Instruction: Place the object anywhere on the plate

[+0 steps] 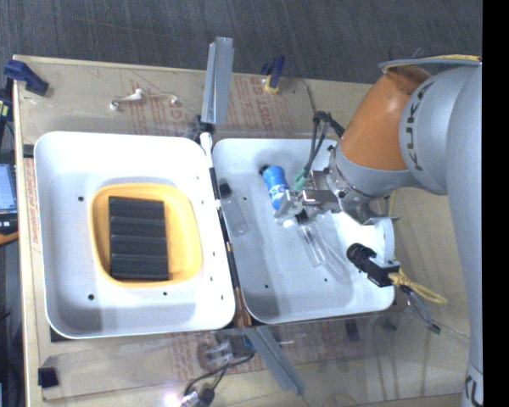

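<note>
The gripper hangs low in the right bin, just beside the blue object; its grasp cannot be told. It should seemingly centre over the object before lifting toward the yellow plate.

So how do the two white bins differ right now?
The left bin holds a yellow plate with a dark ribbed block lying on it; the right bin holds a small blue object near its far edge. The gripper hangs over the right bin, not the left. Both are shallow, white and round-cornered.
</note>
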Tool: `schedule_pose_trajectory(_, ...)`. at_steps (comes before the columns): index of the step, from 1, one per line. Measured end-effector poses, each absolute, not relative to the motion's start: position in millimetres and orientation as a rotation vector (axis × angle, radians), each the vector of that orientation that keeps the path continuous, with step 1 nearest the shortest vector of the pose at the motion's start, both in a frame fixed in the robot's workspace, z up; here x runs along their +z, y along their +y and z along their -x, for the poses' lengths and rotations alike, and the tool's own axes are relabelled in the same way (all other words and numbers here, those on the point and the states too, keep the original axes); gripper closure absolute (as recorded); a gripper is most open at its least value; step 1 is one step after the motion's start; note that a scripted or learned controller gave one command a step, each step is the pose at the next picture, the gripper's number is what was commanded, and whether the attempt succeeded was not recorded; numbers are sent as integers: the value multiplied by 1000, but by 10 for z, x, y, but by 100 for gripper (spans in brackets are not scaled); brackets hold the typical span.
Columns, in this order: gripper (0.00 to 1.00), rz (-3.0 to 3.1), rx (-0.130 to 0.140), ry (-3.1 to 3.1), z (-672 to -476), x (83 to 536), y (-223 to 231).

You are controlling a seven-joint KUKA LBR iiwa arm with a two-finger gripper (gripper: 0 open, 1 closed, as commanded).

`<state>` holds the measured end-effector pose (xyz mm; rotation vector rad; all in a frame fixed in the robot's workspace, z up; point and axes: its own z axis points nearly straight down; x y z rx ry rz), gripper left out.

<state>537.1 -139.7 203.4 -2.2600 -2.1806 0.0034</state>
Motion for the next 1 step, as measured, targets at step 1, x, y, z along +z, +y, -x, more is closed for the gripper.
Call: schedule_pose_trajectory(1, 0, 2260, 4, -2181, -5371, 2034, -1399)
